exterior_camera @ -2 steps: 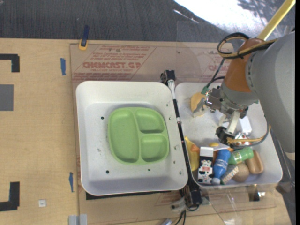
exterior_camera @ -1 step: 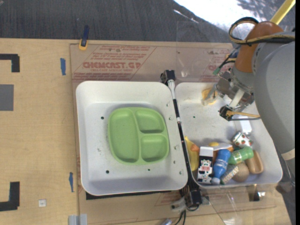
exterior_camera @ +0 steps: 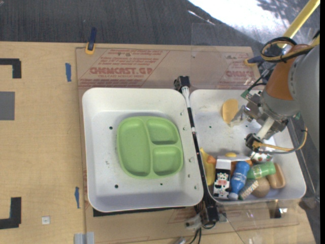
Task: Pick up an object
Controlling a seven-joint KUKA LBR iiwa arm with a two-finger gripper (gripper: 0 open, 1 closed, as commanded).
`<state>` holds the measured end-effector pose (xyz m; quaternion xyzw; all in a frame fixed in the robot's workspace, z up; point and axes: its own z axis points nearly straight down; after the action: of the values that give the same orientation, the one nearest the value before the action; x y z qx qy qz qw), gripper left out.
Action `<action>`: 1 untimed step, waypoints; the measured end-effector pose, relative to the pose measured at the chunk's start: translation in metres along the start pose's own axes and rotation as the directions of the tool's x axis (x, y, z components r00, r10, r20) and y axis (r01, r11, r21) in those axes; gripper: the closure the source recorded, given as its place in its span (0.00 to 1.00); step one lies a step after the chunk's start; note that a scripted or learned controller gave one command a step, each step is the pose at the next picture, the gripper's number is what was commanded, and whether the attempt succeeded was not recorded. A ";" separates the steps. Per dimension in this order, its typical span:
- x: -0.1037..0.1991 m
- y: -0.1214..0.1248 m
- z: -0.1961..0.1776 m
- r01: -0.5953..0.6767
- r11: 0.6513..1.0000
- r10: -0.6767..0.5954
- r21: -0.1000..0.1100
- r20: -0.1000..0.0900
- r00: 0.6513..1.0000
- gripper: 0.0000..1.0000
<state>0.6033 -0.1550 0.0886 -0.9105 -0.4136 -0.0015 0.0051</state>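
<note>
Camera view from above, looking down at a slant on a cardboard-covered bench point(exterior_camera: 40, 136) that carries two shallow white bins side by side.

The left bin point(exterior_camera: 96, 136) holds one thing: a light green plate point(exterior_camera: 150, 146) with three compartments, lying flat near the middle of the bin.

The right bin point(exterior_camera: 213, 131) holds several small things. A pale yellow piece point(exterior_camera: 229, 109), rounded and flat-looking, lies alone in the far part of the bin. The rest are crowded together along the near edge:
- a black and white carton point(exterior_camera: 221, 179) at the left of the heap
- a blue bottle point(exterior_camera: 238, 176) just beside the carton, leaning against it
- a green bottle point(exterior_camera: 261, 172) lying on its side to the right of the blue one
- two brown rounded things point(exterior_camera: 269, 184) at the right end of the heap
- a yellow-orange thing point(exterior_camera: 209, 162) against the bin's left wall

The grey arm point(exterior_camera: 299, 85) reaches in from the right over the right bin, with its orange band point(exterior_camera: 278, 83) showing above the wrist. The tool point(exterior_camera: 242, 114) sits low over the far part of that bin, just beside the right edge of the pale yellow piece. Whether it touches the piece cannot be told, nor whether the tool is apart or together. Nothing can be seen held in it.
</note>
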 end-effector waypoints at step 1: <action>0.050 -0.005 0.001 -0.371 0.929 0.371 -0.015 -0.002 0.929 0.00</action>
<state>0.6324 -0.1147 0.0882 -0.9722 -0.2341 -0.0031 -0.0016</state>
